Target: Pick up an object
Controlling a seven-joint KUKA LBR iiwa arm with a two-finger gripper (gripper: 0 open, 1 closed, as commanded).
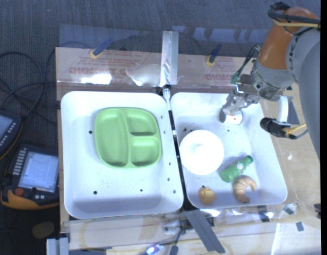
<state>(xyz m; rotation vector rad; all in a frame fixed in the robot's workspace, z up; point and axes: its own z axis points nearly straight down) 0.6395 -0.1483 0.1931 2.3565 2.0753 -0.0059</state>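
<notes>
White bins, two, side by side on counter (73, 62). Left bin (78, 190): one green divided tray (128, 137). Right bin (264, 147): one white round plate (201, 151), one green bottle (235, 169), one croissant (244, 187), one small brown round item (207, 195), one small white-red object (235, 119) near far wall. Tool (232, 110) sits right at that object; grip state cannot tell.

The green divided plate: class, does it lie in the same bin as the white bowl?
No. The green divided plate lies in the left bin, while the white bowl sits in the right bin.
</notes>
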